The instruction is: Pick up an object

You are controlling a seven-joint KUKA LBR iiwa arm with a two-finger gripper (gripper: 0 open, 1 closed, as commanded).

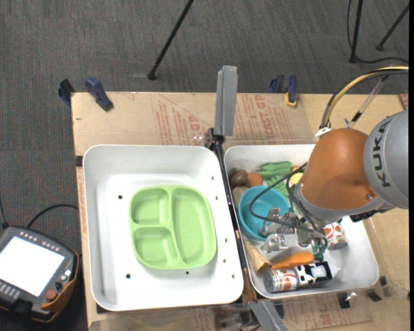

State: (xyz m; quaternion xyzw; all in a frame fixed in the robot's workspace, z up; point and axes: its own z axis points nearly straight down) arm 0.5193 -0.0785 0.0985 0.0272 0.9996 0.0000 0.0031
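Note:
The right bin (362, 257) holds a heap of objects: a blue bowl (257, 210), a green leafy toy (276, 169), a brown round piece (238, 178), an orange carrot-like piece (293, 260), a red and white can (284, 280) lying on its side, a black and white carton (312, 273) and another can (336, 235). My gripper (288, 235) hangs low over the middle of this bin, just right of the blue bowl and above the carrot piece. The orange band and wrist hide much of the bin's centre.
The left bin (110, 171) holds a light green divided plate (172, 227). A grey post (225, 105) stands at the back between the bins. Clamps (96, 94) sit on the cardboard bench top. A teach pendant (27, 271) lies on the floor at left.

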